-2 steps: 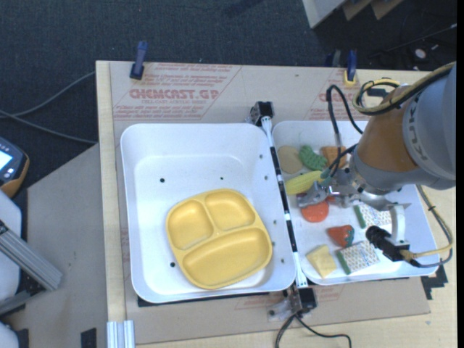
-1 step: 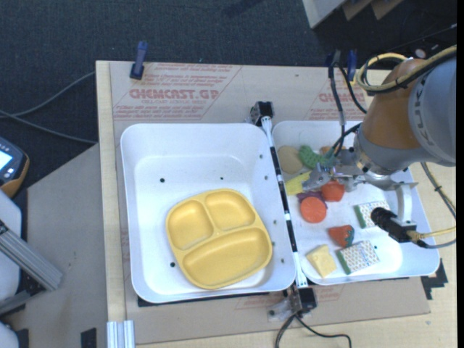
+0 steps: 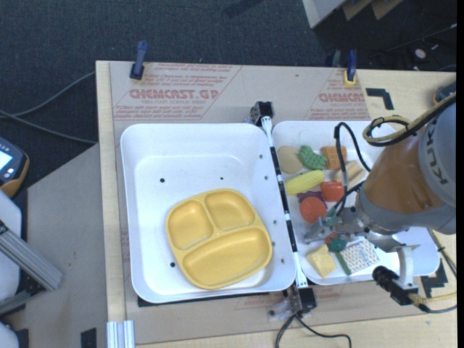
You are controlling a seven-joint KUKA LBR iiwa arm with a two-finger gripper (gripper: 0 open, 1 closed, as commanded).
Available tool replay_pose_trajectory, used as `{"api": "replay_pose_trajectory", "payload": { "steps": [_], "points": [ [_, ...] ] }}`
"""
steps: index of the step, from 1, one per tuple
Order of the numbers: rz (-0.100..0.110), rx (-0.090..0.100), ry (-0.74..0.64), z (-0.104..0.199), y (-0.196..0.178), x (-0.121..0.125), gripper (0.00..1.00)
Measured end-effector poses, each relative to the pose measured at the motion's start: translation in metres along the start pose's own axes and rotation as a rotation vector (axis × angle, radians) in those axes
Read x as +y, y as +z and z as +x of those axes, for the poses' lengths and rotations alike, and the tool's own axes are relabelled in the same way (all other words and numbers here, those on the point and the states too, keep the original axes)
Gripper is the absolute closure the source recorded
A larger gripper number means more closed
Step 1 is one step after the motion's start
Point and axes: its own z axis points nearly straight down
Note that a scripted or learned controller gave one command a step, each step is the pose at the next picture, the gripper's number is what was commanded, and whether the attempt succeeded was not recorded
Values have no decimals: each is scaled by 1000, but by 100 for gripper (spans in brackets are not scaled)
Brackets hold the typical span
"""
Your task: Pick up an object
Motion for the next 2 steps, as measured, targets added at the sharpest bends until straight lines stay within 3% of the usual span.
{"api": "replay_pose_trajectory", "payload": {
  "steps": [1, 2],
  "points": [
    [-12, -4, -2, 1, -13, 5, 100],
    [-23, -2, -14, 87, -109, 55, 100]
  ]
}}
